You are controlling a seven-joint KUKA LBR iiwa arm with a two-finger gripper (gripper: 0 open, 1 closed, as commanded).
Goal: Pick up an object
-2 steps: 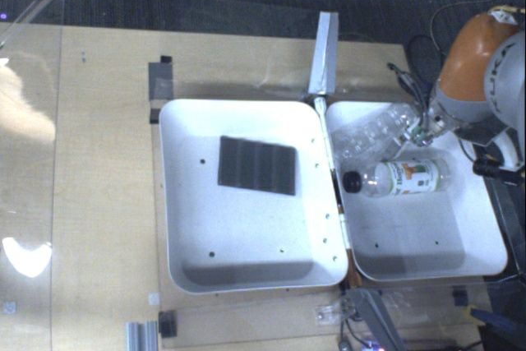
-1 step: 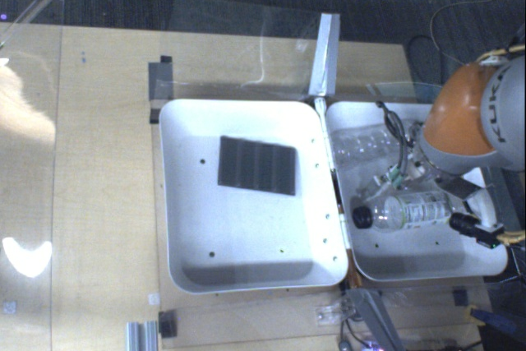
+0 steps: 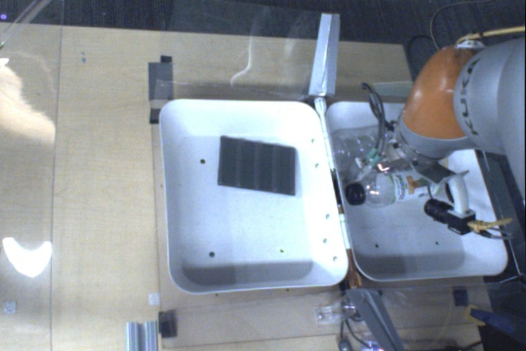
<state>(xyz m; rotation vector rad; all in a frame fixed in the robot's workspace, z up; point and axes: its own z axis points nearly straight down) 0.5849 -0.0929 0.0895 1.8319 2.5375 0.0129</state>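
Bottle (image 3: 380, 190) (clear) lies under the gripper (image 3: 385, 164), its state untellable; dark pad (image 3: 256, 166) sits apart.

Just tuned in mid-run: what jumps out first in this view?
The grey arm with its orange band fills the upper right, reaching down over the right bin. Beneath its wrist, a clear plastic bottle with a dark cap lies on its side near that bin's left wall. In the left bin, a dark ribbed rectangular pad lies flat, above centre.
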